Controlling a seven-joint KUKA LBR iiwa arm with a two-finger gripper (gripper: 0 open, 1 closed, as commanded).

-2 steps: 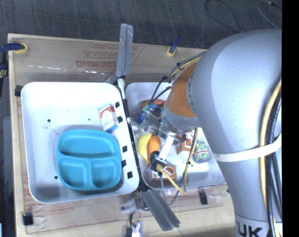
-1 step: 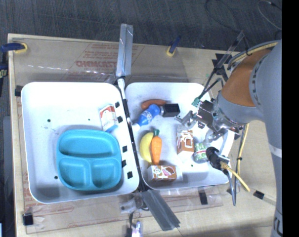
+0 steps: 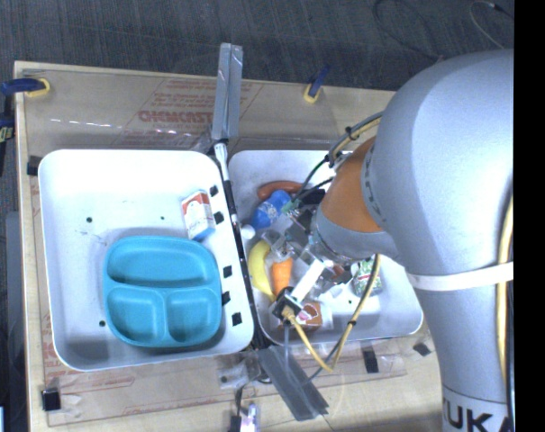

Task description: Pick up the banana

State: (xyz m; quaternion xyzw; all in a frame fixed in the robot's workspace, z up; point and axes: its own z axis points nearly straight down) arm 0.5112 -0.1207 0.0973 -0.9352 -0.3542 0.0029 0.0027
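In the camera view, the grey arm (image 3: 434, 205) is seen reaching from the right of the frame down into the right bin (image 3: 403, 318). The gripper (image 3: 295, 291) is lowered at the lower middle of the frame, among cluttered items. Whether the claw is spread or pressed together cannot be told. The banana (image 3: 259, 269) is seen lying against the bin's left wall, just left of the gripper, beside an orange item (image 3: 281, 273). A blue tray (image 3: 164, 291) and a small carton (image 3: 196, 214) are held in the left bin (image 3: 74, 196).
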